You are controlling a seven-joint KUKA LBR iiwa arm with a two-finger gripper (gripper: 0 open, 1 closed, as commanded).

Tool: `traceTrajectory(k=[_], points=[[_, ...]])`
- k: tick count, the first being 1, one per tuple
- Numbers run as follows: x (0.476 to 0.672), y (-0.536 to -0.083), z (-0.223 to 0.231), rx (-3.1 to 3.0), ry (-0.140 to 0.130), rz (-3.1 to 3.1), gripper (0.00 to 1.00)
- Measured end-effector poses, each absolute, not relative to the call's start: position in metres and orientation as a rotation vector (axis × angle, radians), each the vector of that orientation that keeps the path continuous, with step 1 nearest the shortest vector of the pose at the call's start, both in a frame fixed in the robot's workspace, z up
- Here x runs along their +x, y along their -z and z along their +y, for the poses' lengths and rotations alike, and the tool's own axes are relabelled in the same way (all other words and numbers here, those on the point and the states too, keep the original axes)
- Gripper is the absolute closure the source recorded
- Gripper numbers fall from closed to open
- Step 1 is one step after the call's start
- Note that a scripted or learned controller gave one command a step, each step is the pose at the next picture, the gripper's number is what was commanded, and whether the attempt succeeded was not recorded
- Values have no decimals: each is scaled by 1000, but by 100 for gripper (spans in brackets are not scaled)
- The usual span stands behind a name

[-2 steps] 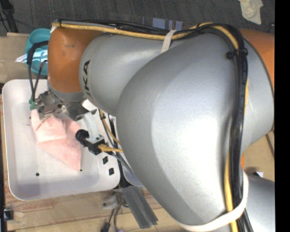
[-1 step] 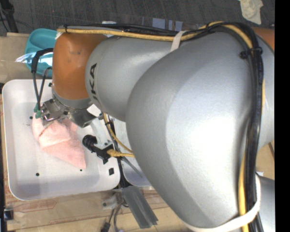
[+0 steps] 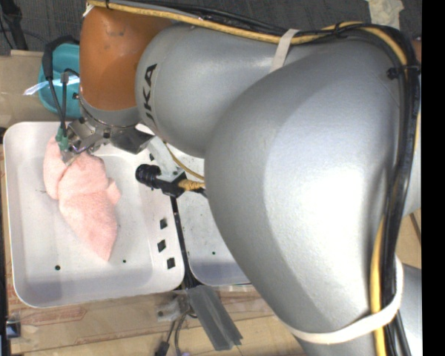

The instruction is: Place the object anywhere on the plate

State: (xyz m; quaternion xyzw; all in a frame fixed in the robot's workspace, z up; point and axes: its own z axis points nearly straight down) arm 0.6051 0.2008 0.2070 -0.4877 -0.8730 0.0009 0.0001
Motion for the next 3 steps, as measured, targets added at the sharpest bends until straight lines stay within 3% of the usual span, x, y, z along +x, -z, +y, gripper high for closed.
traceTrajectory(k=[1,2,3], points=[[656,-203,141,-1622,-3,-2689,100],[641,-238,180,-1410,0,-2808,100],[656,-266,167,-992,-1,-2983,100]])
